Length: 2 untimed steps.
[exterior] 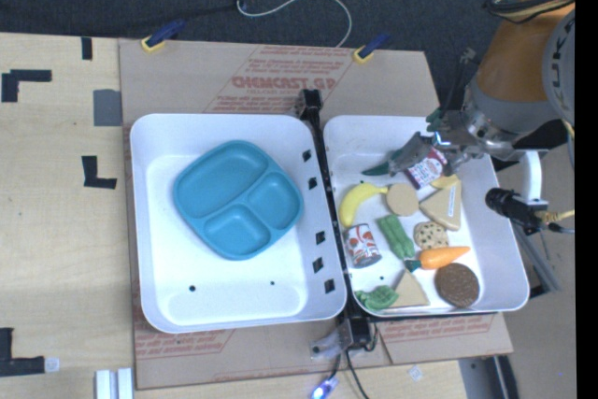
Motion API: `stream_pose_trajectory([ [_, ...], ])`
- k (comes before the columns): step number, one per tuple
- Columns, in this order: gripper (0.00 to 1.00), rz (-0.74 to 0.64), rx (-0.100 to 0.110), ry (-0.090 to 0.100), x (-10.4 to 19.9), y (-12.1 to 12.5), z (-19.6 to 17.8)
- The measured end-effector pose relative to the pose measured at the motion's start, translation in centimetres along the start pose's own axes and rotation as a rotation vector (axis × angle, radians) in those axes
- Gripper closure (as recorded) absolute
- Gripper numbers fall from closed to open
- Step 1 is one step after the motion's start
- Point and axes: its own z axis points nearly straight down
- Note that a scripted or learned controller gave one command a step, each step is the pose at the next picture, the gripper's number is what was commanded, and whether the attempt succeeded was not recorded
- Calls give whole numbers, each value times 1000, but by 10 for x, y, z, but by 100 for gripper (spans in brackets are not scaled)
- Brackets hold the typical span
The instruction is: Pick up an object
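Observation:
My gripper (418, 155) hangs low over the back of the right bin (500, 290), the grey and orange arm (519, 61) coming in from the right. Right under it lies a small red and white packet (426, 171), with a dark green strip (378, 168) sticking out to its left. Whether anything is held is hidden. Toy food lies around it: a yellow banana (358, 199), a tan round piece (403, 199), a cheese wedge (447, 204), a green vegetable (396, 235), a small can (363, 245), a chip cookie (430, 235), a carrot (441, 257) and a brown disc (458, 284).
The left bin (159, 294) holds a blue divided plate (236, 198). A black clip divider (320, 201) runs between the bins. A green leafy piece (377, 298) and a tan wedge (410, 289) lie at the right bin's front. A cable (280, 9) trails behind the bench.

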Motion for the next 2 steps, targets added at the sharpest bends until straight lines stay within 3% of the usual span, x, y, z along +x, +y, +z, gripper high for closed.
stream_pose_trajectory([
  [1, 0, -3, -20, -2, 36, -15, -256],
  [2, 100, -1, -2, -2, 35, -15, -255],
])
